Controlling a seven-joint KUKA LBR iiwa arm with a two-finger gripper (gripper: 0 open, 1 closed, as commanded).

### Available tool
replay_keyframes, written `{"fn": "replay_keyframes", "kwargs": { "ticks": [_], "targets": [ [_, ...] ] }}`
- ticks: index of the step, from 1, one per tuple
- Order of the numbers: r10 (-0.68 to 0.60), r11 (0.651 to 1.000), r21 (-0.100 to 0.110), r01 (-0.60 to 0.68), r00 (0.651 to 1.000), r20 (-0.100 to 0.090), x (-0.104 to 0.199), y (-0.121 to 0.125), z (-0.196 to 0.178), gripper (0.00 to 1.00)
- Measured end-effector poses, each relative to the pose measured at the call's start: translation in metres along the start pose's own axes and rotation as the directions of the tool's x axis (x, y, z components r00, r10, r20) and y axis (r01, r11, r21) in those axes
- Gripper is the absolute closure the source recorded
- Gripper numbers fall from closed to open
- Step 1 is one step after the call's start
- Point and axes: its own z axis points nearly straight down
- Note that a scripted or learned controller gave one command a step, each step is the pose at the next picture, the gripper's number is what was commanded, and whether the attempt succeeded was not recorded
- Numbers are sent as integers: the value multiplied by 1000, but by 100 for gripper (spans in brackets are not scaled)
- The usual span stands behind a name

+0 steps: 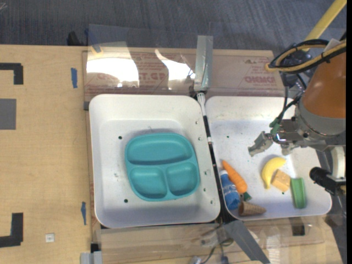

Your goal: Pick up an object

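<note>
Gripper point(268, 142) above the right bin point(242, 117), fingers spread and empty; banana point(271, 169) just near of it, lying on the bin floor beside the carrot point(235, 178) and green block point(298, 192); nothing lifted, so approach, grasp and lift remain, by this view.

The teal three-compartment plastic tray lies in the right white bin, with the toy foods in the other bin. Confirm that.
Wrong bin: the camera view shows the teal three-compartment plastic tray in the left white bin, with the toy foods in the other bin, the right white bin.
</note>
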Motion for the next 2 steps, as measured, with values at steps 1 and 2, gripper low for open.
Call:
{"fn": "replay_keyframes", "kwargs": {
  "ticks": [1, 2],
  "targets": [
    [-8, 1000, 3, 8, 1000, 1, -24, -14, 47, 0],
    [-13, 1000, -10, 13, 1000, 3, -44, 34, -29, 0]
  ]
}}
